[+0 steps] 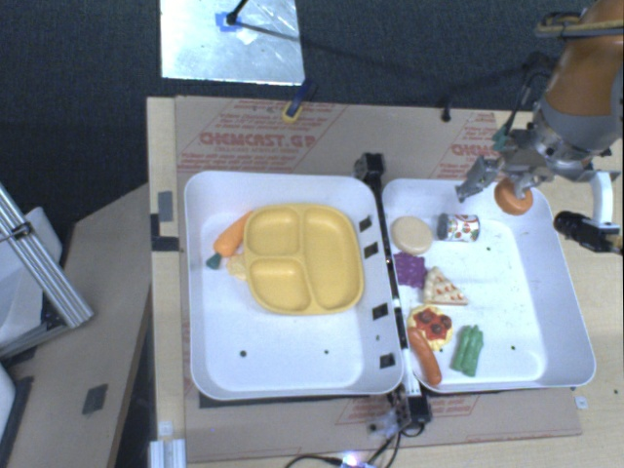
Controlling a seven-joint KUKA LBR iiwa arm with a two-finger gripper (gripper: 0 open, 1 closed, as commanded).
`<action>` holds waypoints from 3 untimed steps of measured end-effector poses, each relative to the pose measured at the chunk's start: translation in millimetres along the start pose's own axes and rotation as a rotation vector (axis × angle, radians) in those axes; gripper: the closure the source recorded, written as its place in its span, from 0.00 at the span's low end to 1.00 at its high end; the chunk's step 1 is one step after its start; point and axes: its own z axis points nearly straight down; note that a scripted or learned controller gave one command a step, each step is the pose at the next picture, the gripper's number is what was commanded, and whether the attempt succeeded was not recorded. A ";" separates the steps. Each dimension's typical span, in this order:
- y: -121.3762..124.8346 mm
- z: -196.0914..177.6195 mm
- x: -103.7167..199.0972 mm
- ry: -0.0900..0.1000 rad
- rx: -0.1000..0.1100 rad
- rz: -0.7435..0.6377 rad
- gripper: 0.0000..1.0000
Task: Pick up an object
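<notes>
My gripper (pixel 499 181) hangs over the back edge of the right bin (pixel 546 291). An orange ball (pixel 514 199) sits right under it, and I cannot tell whether the two touch. Just to the left, on the bin floor, lie a small can (pixel 458 227) on its side and a beige bun (pixel 411 233). Toward the front are a purple piece (pixel 410 269), a pizza slice (pixel 444 289), a red and yellow toy (pixel 431 324), a sausage (pixel 426 358) and a green vegetable (pixel 467 349).
The left bin (pixel 224 359) holds a yellow divided plate (pixel 297 258) with a carrot (pixel 232 234) at its left rim. A black divider (pixel 385 261) runs between the bins. A shiny metal sheet (pixel 232 27) lies behind the bench.
</notes>
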 end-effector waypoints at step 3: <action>3.8 110.7 8.1 0.000 -0.005 -0.002 0.00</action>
